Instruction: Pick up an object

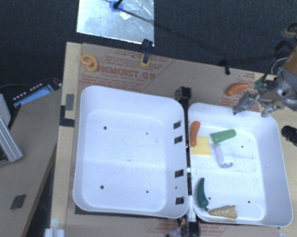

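We see the hand above the right bin's far rim, its fingers spread apart and holding nothing. Below it in that bin lie a green block, a white cylinder, a yellow square, an orange sausage, a dark green pepper and a tan wedge.

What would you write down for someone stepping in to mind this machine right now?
Gripper: open, holding nothing, hovering above the back edge of the right bin.
In that bin: orange sausage-shaped piece, yellow square, green block, white cylinder, dark green pepper-shaped piece, tan wedge.
Done: nothing picked up.
Left: descend, close on one item, lift.
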{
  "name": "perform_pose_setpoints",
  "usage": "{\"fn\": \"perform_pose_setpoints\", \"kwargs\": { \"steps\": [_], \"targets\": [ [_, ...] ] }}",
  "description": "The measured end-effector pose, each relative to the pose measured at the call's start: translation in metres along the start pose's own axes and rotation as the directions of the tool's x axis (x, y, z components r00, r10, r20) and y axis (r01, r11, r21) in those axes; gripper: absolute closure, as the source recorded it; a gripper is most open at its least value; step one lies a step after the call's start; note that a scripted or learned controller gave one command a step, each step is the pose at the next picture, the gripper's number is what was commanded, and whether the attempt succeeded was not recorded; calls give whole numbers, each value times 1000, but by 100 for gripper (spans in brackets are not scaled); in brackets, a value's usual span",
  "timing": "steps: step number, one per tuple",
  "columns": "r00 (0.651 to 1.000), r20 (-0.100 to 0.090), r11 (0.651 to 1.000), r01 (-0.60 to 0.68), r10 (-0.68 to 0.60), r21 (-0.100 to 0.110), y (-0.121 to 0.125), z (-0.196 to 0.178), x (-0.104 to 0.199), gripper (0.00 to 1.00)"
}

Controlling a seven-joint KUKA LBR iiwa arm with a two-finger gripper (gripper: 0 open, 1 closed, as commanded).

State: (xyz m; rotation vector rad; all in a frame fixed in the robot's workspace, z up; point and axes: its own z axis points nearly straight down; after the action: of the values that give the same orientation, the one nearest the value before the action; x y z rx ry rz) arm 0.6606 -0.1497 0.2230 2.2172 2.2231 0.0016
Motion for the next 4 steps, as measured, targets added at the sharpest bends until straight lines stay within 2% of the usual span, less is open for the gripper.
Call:
{"fn": "perform_pose_setpoints", "kwargs": {
  "steps": [1, 2, 3, 4],
  "targets": [
    [1000, -2, 1000, 7, -7, -4, -7, -48, 56, 0],
    [1000, 0, 1000, 6, -6, -6, -6, -57, 52, 100],
    [1000, -5, 1000, 13, -13, -10, -24, -143, 152, 100],
    [1000, -5, 1000, 12, -12, -5, -54, -186, 240, 100]
  ]
}}
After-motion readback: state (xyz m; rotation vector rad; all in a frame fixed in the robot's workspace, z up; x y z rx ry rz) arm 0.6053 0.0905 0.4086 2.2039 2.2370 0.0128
